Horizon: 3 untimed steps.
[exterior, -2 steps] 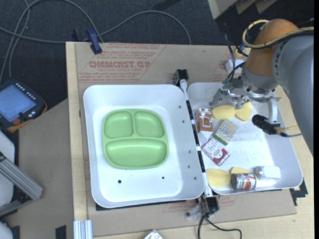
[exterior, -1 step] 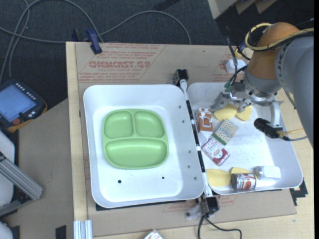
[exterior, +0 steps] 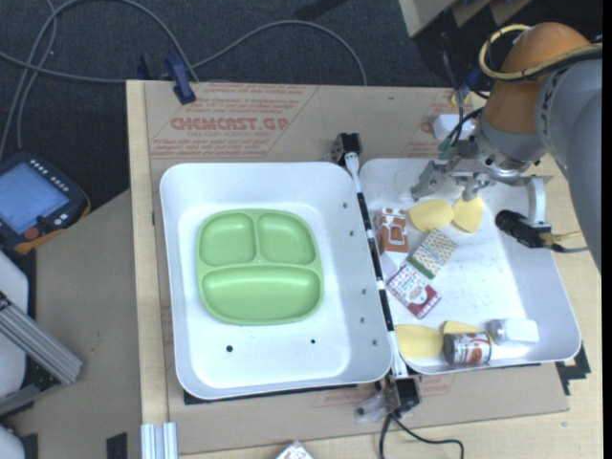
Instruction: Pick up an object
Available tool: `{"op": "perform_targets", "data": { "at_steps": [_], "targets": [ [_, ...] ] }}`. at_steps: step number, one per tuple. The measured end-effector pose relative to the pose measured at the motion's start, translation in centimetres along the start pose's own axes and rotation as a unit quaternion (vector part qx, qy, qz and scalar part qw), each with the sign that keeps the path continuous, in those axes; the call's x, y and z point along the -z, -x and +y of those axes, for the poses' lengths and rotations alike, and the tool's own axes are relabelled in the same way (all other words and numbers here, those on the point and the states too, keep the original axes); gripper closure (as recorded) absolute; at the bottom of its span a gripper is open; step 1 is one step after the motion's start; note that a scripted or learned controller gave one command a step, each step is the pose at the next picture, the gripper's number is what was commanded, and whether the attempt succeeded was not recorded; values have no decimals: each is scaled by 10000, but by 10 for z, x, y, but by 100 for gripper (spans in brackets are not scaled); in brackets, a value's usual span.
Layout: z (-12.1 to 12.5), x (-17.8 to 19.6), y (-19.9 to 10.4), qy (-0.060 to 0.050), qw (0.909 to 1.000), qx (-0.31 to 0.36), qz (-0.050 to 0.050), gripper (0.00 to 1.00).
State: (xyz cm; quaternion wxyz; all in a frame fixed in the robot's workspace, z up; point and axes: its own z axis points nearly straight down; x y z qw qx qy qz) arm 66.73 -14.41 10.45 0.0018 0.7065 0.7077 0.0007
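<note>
hand (exterior: 457,182) hovers over two yellow pieces (exterior: 446,214) in right bin (exterior: 555,304), top end. Can't tell its grip state. Risk: pieces touch, so it may nudge both and miss.

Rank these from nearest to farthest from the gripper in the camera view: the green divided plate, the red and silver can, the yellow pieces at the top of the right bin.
1. Yellow pieces, directly below the gripper in the right bin.
2. Red and silver can, at that bin's near edge.
3. Green divided plate, in the left bin.
</note>
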Motion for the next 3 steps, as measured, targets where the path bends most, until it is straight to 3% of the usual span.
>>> {"op": "perform_targets", "data": {
  "at_steps": [1, 2, 3],
  "targets": [
    [-13, -20, -13, -27, 10000, -4, 11, 0],
    [-11, -20, -18, -15, 10000, -4, 6, 0],
    [-10, -9, -18, -2, 10000, -2, 2, 100]
  ]
}}
